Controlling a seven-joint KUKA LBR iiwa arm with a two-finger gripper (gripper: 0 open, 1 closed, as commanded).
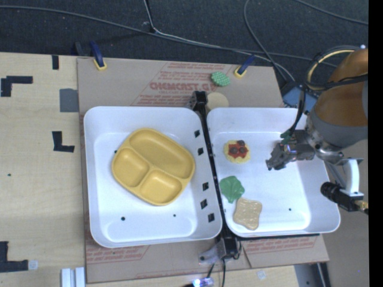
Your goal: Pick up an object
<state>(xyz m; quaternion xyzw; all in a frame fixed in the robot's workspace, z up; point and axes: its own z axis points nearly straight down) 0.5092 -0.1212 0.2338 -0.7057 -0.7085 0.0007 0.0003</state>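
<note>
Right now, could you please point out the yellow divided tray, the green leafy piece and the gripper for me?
yellow divided tray [153, 166]: camera view, central ridge between compartments.
green leafy piece [231, 188]: camera view, middle of the leaf.
gripper [276, 162]: camera view, at its dark fingertips.

On the brown cardboard sheet [173, 85] under my bins, I can read red print, roughly "CHEMCAST", running at a slant just behind the left bin. Finer red lines beside it are too small for me to read.
</note>
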